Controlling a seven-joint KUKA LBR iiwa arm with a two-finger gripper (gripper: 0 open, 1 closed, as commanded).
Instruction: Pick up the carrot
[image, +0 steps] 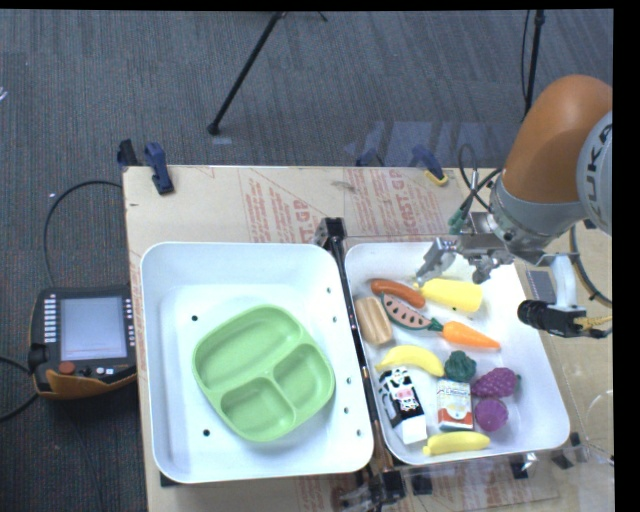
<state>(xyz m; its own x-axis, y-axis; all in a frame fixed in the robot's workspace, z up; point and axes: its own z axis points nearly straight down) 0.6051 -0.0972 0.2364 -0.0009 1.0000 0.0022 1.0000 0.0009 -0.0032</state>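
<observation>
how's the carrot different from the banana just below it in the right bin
The carrot is orange with a green leafy end on its left and tapers to a point on its right; the banana is plain yellow. The carrot lies nearly straight, while the banana curves in an arc. The carrot sits nearer the gripper than the banana. Both are toy foods lying flat in the right bin.

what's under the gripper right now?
The gripper hangs over the right bin's far end, just above the yellow toy beside the hot dog. The carrot lies nearer, uncovered. The bin floor directly below is hidden.
</observation>
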